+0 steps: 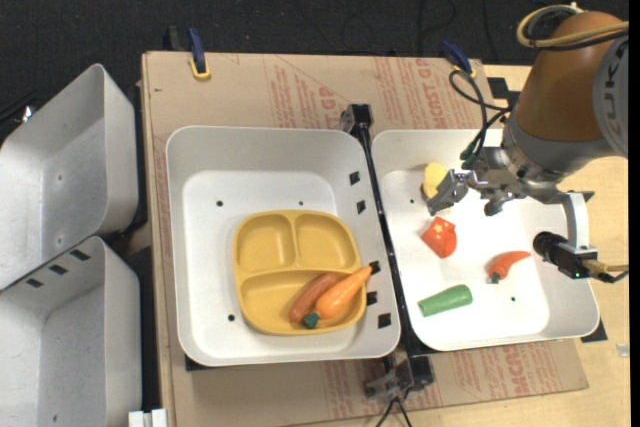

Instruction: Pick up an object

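Observation:
My gripper [468,201] hangs over the back of the right bin [560,325], open, with nothing between its fingers. A yellow fruit [435,178] lies just left of its left finger [443,198]. Below the gripper sits a red strawberry-like piece [440,236]. Farther toward the front are a small red chili [508,263] and a green cucumber [444,299].
The left bin [200,315] holds a yellow divided plate [265,250] with a carrot [345,292] and a brown sausage [312,295] in its front compartment. A black divider strip [372,205] runs between the bins. Spare white bins [60,185] stand at far left.

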